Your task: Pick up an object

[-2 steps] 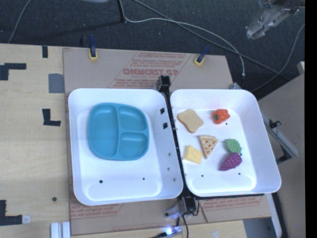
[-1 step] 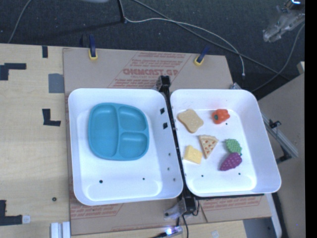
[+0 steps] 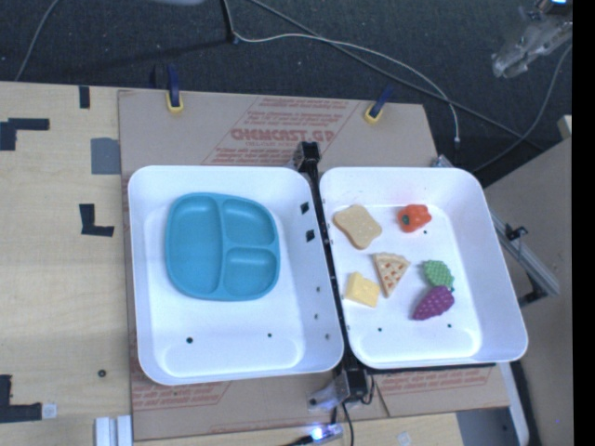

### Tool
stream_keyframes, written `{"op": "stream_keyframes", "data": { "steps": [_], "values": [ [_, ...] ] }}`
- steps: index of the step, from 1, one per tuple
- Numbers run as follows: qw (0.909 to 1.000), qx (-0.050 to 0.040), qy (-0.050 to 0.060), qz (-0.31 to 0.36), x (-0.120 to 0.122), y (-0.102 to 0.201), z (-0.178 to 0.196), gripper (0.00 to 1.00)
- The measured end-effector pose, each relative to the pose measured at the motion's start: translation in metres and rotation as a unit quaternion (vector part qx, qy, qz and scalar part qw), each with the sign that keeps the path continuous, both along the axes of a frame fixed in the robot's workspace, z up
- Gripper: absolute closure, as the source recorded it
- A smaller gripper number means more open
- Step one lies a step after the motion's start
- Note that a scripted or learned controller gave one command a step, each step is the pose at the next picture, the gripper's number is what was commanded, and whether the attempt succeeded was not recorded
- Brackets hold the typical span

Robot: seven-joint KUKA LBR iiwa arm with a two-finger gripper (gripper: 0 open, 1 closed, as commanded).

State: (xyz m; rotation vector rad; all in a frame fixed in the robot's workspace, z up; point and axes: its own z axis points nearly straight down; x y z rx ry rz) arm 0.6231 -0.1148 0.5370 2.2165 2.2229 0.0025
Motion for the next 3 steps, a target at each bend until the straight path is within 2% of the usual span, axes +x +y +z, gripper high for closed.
{"op": "stream_keyframes", "data": {
  "steps": [1, 2, 3],
  "values": [
    [0.9999, 0.0017, 0.011, 0.0, -0.01, 0.033, -0.175, 1.0],
    [1.0, 0.0015, 0.009, 0.001, -0.029, 0.095, -0.277, 1.0],
    [1.0, 0.0019, -0.006, 0.003, -0.076, 0.146, -0.133, 1.0]
  ]
}}
